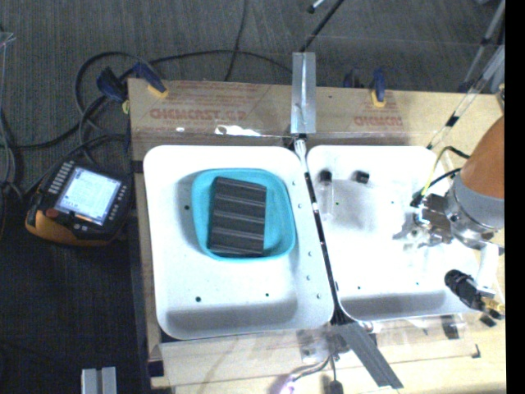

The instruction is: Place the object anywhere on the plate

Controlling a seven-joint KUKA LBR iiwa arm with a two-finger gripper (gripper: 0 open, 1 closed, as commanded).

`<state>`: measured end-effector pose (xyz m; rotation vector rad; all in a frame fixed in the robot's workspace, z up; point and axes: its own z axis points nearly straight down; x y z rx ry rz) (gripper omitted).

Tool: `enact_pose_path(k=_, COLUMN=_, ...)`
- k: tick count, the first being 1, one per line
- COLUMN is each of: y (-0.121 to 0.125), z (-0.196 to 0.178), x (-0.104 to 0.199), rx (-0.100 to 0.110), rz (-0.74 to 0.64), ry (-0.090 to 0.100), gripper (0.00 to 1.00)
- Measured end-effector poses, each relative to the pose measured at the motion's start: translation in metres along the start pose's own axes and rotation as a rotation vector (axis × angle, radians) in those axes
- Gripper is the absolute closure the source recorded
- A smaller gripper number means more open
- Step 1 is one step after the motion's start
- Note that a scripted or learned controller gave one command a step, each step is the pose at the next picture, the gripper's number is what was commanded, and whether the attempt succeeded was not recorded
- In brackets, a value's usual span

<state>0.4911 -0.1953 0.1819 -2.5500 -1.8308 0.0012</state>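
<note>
pincer (414, 230): sits over the right bin's right half, arm entering from the right edge. I cannot tell its state from this slant; the wrist body and cabling hide the tips.
held item: nothing I can make out at the tips.
object (238, 216): dark ribbed block, well to the pincer's left, in the other bin. It lies flat on the plate, long side roughly along the plate's length, fully inside the rim.
plate (200, 212): teal, shallow, rounded rectangle, well left of the pincer, sits in the middle of the left bin (172, 302). Raised rim likely keeps the block from sliding off.
right bin (377, 277): directly under the pincer. 2 small dark bits (326, 175) (360, 176) near its far-left wall, up and left of the pincer; too small to identify.
divider: the 2 bins touch along a centre seam, between the pincer and the plate.
task status: by my read, goal looks met, since the block rests on the plate and the pincer stands well apart from it.
pendant (82, 199): lit screen, on the floor far left of everything, cabled to the bench.
risk: low; the block lies flat and stable.
</note>
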Motion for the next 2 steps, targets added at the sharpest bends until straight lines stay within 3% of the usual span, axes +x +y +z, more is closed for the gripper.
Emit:
enact_pose_path(k=1, y=0.0, z=0.0, x=0.0, rx=0.0, rz=0.0, ry=0.0, gripper=0.0)
enact_pose_path(k=2, y=-0.036, z=-0.033, x=0.083, rx=0.0, rz=0.265, ry=-0.001, gripper=0.0)
